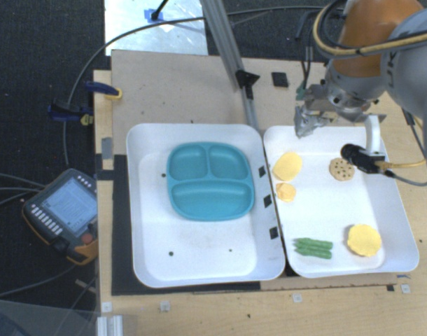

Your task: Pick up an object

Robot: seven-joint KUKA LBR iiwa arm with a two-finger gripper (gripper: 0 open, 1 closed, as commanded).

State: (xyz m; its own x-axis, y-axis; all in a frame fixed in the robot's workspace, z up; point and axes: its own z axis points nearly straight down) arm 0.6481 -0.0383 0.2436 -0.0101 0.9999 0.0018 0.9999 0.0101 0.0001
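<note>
My gripper (306, 127) hangs over the far left corner of the right bin (395, 215), above and just behind a yellow round piece (288, 165). Nothing shows between its fingers. A smaller yellow-orange piece (286, 192) lies just in front of that one. A brown cookie (341, 169) sits to the right of my gripper. Green beans (313, 247) and a yellow wavy disc (365, 239) lie near the bin's front.
The left bin (150, 243) holds a teal divided plate (210, 180). A slanted metal pole (224, 33) crosses behind the bins. A teach pendant (63, 212) lies off the bench at left.
</note>
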